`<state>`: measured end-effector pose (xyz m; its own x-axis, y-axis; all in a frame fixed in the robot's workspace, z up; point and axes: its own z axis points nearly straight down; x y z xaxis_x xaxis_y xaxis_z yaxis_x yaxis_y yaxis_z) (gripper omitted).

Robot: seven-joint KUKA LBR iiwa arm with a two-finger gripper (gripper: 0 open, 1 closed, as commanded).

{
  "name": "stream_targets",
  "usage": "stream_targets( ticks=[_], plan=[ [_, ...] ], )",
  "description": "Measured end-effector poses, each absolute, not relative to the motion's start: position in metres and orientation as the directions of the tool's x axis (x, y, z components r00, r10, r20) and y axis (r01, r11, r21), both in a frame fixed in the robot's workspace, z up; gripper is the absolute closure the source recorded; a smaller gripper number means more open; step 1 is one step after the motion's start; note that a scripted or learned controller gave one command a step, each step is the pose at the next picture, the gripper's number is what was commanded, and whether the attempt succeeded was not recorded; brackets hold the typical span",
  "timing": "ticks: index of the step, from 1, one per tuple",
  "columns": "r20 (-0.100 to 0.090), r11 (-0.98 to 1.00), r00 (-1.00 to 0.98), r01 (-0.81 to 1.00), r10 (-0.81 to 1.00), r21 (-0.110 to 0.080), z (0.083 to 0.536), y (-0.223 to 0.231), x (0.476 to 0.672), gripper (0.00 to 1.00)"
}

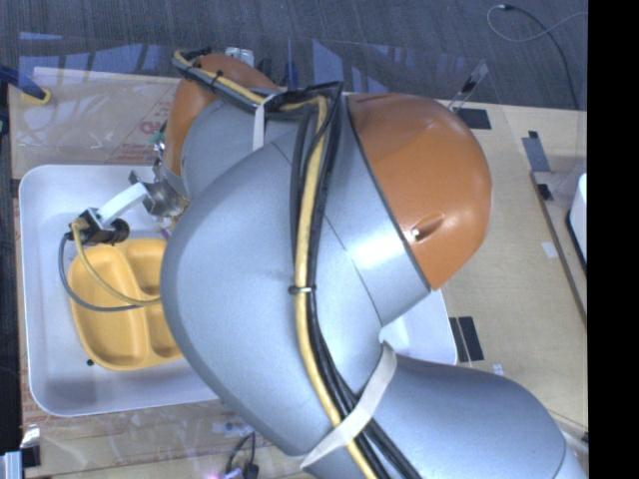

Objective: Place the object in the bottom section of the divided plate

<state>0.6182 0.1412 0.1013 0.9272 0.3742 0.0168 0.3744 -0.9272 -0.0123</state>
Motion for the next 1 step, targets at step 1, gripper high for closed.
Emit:
stream_targets(
  ticks=[1],
  plan=[
    [-0.004,-0.809,0.809,0.588,0.588,-0.004,0.1306,0.2199,0.63,1.0]
  ],
)
